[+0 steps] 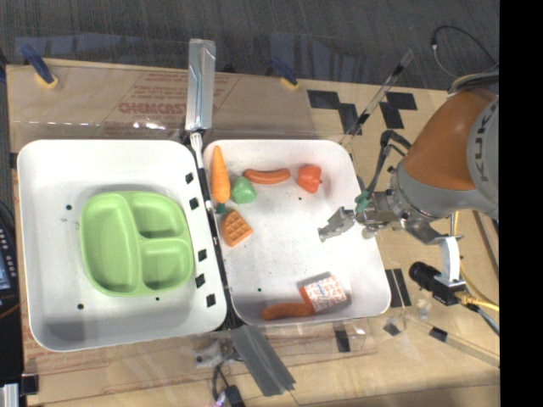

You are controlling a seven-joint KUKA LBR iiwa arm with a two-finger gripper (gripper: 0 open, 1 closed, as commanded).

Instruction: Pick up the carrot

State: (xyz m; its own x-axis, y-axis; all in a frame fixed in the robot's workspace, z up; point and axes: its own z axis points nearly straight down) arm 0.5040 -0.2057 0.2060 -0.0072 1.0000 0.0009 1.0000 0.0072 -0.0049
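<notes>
Camera view, looking down at a slant on two shallow white bins side by side. The left bin point(51, 227) holds a green divided plate point(136, 242). The right bin point(339, 155) holds toy food: the carrot point(219, 175) lies lengthwise against the bin's left wall, near the far corner, its lower end touching a small green piece point(243, 191) — too small to identify. Beside these sit a sausage point(266, 176), an orange-red pepper-like piece point(310, 177) and a waffle point(236, 227). Near the front wall a small printed packet point(326, 292) rests beside a second sausage point(287, 312).

The arm point(450, 155) enters from the right, its orange band partly cut off at the frame edge. The gripper point(336, 224) hangs over the right half of the right bin, well apart from the carrot. Its fingers are small and grey against the white floor — whether the jaws stand open or closed cannot be told, and nothing is seen between them.
</notes>
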